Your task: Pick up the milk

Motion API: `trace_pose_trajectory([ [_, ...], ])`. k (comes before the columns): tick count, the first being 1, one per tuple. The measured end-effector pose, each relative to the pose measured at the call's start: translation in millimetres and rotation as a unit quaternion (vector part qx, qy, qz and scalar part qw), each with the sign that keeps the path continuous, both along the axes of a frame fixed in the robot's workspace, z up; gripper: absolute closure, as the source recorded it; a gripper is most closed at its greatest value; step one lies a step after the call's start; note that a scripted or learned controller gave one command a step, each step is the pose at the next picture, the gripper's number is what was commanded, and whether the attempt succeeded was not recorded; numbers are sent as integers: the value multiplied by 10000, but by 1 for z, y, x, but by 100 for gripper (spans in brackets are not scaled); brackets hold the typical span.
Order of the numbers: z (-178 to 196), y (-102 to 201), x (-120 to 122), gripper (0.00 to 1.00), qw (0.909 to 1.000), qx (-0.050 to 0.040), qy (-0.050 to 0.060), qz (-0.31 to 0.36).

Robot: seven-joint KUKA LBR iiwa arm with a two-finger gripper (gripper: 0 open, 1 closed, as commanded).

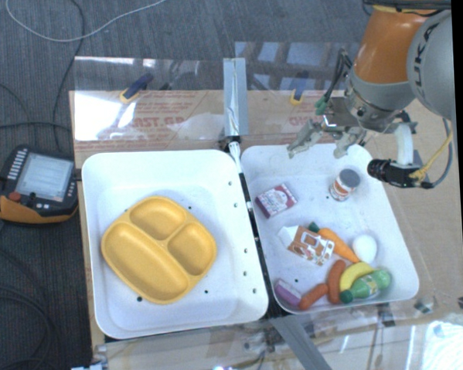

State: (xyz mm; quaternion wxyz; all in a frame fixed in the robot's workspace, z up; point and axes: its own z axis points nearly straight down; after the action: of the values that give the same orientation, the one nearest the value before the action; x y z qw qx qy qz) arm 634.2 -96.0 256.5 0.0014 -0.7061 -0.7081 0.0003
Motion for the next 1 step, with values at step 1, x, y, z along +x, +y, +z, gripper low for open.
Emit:
trace_pose_trajectory([
  [1,-74,15,-83,0,9998,-2,9,220],
])
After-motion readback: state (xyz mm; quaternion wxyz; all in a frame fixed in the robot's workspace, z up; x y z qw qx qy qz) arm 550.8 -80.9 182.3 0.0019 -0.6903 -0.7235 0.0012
